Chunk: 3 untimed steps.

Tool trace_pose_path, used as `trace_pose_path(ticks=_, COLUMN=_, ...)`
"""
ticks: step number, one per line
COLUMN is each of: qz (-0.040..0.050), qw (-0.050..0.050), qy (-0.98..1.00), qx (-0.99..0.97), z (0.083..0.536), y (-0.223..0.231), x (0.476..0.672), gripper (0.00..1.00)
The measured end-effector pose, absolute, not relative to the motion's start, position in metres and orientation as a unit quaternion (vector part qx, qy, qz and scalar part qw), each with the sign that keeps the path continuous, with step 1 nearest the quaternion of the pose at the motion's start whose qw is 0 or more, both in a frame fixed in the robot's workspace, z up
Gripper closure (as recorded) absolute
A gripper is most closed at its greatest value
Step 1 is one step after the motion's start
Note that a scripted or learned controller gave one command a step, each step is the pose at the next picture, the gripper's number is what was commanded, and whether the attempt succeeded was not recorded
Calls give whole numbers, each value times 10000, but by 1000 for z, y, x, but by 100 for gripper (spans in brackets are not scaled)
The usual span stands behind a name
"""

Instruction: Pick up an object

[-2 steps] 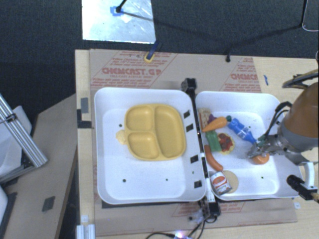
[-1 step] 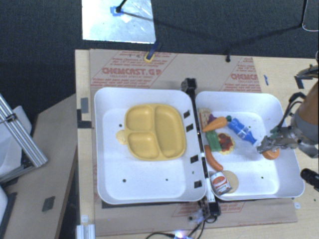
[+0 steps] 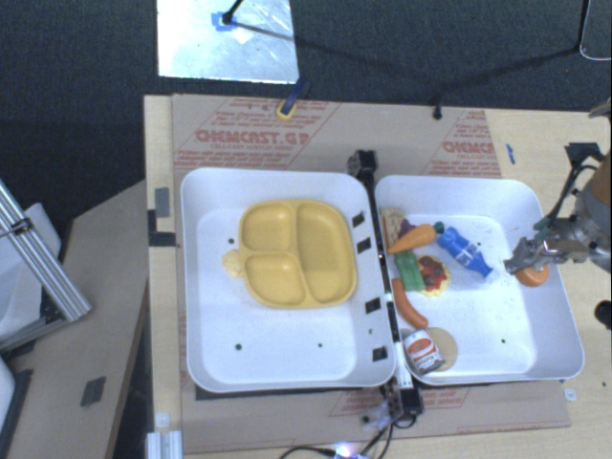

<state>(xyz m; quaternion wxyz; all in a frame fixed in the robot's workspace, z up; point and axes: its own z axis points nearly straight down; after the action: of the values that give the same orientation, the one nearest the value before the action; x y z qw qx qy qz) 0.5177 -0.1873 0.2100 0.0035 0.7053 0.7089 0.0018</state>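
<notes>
The tool (image 3: 529, 259) sits at the right rim of the right bin (image 3: 550, 347), with a small orange object (image 3: 534, 276) just beneath its tip; whether its jaws are apart, together or clamped on that object cannot be told. Toward the bin's left side lie a blue bottle (image 3: 466, 251), a carrot (image 3: 412, 239), a green piece (image 3: 410, 271), a sausage (image 3: 409, 306) and a can (image 3: 424, 352). The left bin (image 3: 215, 352) holds a yellow divided plate (image 3: 292, 253) on the tabletop (image 3: 249, 132)
</notes>
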Motion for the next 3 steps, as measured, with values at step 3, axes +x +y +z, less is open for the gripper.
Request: trace_pose_path(ticks=3, qz=13, qw=2, qy=7105, qx=7037, z=211, y=-89, x=554, gripper=100)
